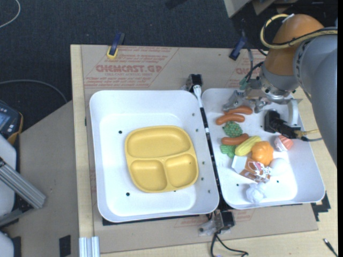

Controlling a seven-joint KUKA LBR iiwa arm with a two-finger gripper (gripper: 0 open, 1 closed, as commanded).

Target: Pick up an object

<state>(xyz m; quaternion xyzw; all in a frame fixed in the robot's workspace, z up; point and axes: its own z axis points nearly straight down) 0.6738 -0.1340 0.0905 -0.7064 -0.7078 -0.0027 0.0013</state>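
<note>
My gripper [244, 101] hangs low over the far end of the right bin [305, 183], just above two orange sausages [235, 114]. Nearer the front lie a green broccoli piece [232, 128], a third sausage [235, 141], a yellow corn-like piece [248, 145], an orange [262, 152], a pink and white item [283, 142], a red and white packet [255, 170] and a crumpled white item [256, 194]. I see nothing lifted off the bin floor.
The left bin [104, 143] holds a yellow three-compartment tray [159, 158]. A black divider [206, 138] runs between the bins. The grey arm with its orange band [292, 42] comes in from the upper right, over the right bin's far corner.
</note>
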